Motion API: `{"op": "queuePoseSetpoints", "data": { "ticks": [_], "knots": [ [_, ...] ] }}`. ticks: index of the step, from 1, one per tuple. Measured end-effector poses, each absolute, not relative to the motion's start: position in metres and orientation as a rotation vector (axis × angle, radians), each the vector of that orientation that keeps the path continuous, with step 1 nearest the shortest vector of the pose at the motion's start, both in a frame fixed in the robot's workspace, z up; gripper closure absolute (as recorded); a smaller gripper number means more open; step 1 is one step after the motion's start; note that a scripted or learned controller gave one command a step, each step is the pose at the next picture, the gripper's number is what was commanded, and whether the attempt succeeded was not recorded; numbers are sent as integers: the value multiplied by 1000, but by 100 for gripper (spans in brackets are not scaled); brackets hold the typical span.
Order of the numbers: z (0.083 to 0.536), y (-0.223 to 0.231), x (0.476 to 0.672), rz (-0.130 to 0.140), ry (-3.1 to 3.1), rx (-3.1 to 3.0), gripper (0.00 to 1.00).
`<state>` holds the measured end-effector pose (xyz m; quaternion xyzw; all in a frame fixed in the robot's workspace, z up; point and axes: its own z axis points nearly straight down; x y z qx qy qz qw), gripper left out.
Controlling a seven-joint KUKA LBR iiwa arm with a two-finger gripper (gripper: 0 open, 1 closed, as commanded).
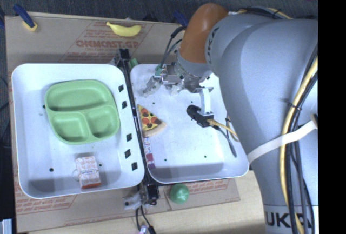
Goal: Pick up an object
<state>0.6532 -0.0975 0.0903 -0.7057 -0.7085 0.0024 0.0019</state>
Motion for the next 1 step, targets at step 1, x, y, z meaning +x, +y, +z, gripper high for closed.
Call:
{"op": "queuePoseSetpoints", "data": {
  "ticks": [1],
  "knots": [
    [102, -96, 655, 4, -2228, -2210, 100]
  ]
}}
